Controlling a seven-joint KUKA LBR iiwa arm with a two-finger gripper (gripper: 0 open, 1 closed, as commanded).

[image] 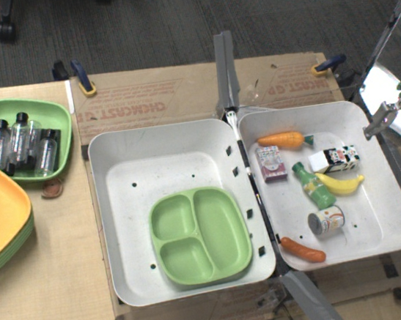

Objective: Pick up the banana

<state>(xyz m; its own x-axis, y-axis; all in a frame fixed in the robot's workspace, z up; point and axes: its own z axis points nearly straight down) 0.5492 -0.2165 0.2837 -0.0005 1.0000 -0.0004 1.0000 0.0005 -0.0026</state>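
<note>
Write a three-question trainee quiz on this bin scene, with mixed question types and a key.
1. True or false: the banana lies in the right bin.
2. Which item touches the banana?
A. the green bottle
B. the carrot
C. the pink box
3. Fill in: the green divided plate has ___ compartments.

Key:
1. True.
2. A; the bottle's body lies against the banana's left end.
3. Three.

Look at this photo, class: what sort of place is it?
Probably a robot-testing lab: two white bins on a cardboard-covered bench, toy food such as a banana and carrot, and office carpet beyond.
</note>
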